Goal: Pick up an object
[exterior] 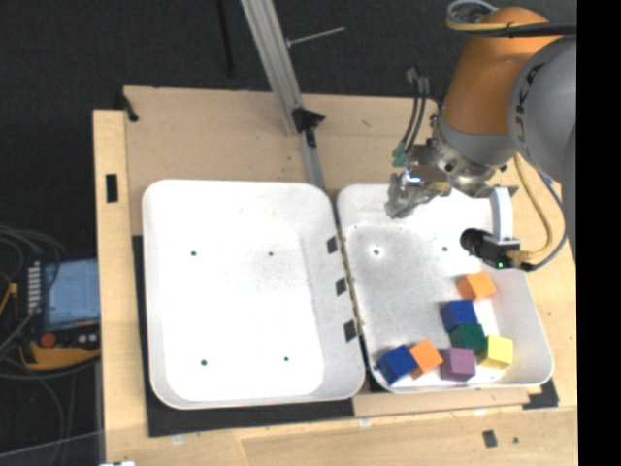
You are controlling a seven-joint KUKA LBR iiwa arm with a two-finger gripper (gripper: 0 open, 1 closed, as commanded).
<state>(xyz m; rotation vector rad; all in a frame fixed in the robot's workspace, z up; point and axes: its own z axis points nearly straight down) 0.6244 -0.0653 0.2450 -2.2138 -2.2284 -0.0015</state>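
On the left, a white bin (238,289) on the worktop (213,134). Next to it, touching, a second white bin (408,260). At its 12 o'clock edge, the gripper (406,200), pointing down; too blurry to tell if the fingers are open or closed, nothing seen in them. Down at 5 o'clock in this bin, a bunch of blocks: blue block (397,362), orange block (425,356), purple block (458,363), green block (469,338), yellow block (499,350). Higher, at 3 o'clock, another blue block (458,315) and another orange block (476,285).
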